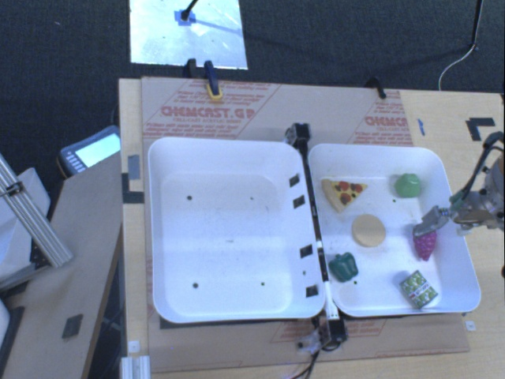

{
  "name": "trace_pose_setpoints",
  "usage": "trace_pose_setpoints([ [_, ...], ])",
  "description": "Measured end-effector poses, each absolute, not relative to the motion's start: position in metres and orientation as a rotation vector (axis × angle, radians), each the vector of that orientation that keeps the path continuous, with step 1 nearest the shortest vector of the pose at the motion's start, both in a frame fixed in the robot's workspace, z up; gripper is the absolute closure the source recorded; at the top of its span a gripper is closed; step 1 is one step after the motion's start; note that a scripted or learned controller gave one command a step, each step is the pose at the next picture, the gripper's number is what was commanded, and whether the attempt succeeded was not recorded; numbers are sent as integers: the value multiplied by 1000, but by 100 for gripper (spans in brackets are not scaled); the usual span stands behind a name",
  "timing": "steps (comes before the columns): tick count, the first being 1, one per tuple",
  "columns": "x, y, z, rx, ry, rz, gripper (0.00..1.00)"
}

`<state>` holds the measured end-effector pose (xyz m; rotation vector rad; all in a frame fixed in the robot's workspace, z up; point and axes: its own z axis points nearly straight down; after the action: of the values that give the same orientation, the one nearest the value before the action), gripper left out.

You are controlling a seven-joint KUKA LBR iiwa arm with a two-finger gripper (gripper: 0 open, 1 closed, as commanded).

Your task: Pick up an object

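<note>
The tool (428,226) is low over the right bin (454,287), reaching in from the right edge, its tip just above the purple grape bunch (425,245); whether it is spread or closed I cannot tell. Also in that bin: pizza slice (344,192), green ball (408,185), tan disc (368,230), green pepper (343,267), green packet (417,288). The left bin (170,294) sits beside it.

One camera is fixed above the bench (260,101) and looks down at a slant, far enough off to take in both white bins whole: the left bin (229,156) sits mid-picture and the right bin (379,156) beside it toward the right edge. Dark floor (63,38) fills the top of the view, beyond the bench. The arm (481,204) enters at the right edge.
</note>
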<state>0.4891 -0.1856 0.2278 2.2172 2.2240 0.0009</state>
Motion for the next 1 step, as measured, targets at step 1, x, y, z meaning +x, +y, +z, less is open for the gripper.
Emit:
trace_pose_setpoints([
  [1,581,-160,393,2197,2217,18,0],
])
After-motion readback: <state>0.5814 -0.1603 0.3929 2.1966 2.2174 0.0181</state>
